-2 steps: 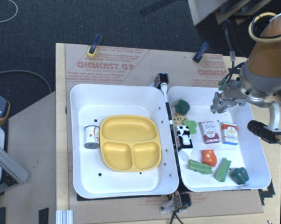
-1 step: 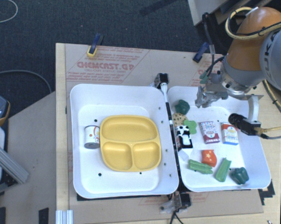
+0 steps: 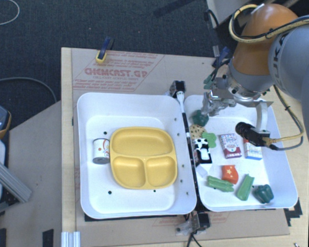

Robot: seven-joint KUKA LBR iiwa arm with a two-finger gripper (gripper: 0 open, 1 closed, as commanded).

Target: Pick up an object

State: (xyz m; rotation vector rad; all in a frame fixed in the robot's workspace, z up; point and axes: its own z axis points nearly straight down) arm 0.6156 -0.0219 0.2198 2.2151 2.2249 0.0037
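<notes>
My gripper (image 3: 210, 106) hangs over the back left corner of the right bin (image 3: 287, 175), under the orange wrist band. Directly below its tip lies a dark green rounded object (image 3: 199, 118); whether they touch cannot be made out. Beside that object sit a tan speckled piece (image 3: 196, 130), a small green piece (image 3: 209, 138) and a black-and-white toy (image 3: 202, 149). Further right are a red-and-white carton (image 3: 229, 146) and a small blue-and-white box (image 3: 253, 152). Along the front lie a red-orange piece (image 3: 230, 173), two green vegetables (image 3: 220, 183) (image 3: 245, 187) and a dark green pepper (image 3: 264, 193).
The left bin (image 3: 88, 117) holds a yellow divided plate (image 3: 143, 157) and a small white can (image 3: 100, 151) on its side to the plate's left. A black clamp (image 3: 177, 88) sits on the ridge between the bins. A black attachment with cable (image 3: 248, 133) hangs from the arm over the right bin.
</notes>
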